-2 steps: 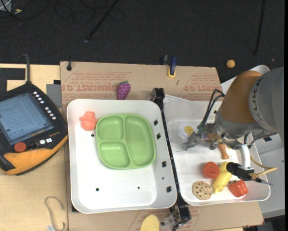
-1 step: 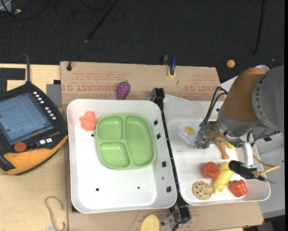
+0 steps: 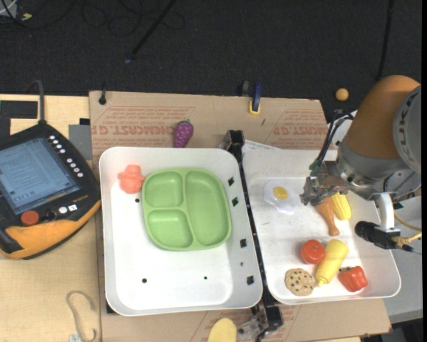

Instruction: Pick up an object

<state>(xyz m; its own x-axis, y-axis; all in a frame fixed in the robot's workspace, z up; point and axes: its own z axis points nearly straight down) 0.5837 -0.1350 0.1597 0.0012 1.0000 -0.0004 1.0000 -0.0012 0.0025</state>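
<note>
The right bin (image 3: 384, 280) holds several toy foods. A fried egg (image 3: 279, 192) lies near its left wall. A yellow and tan corn-like piece (image 3: 336, 211) lies in the middle. A red tomato (image 3: 313, 251), a yellow squash (image 3: 330, 260), a cookie (image 3: 298, 281) and a red pepper (image 3: 353, 278) lie near the front. My gripper (image 3: 316, 192) hangs low over the bin between the egg and the corn-like piece, right at that piece's left end. I see nothing lifted off the bin floor.
The left bin (image 3: 170, 276) carries a green divided plate (image 3: 185, 209) and a pink toy (image 3: 130, 179). A purple toy (image 3: 183, 132) lies on the cardboard behind it. A teach pendant (image 3: 29, 187) sits at the far left. A yellow object (image 3: 223, 330) lies at the bench front.
</note>
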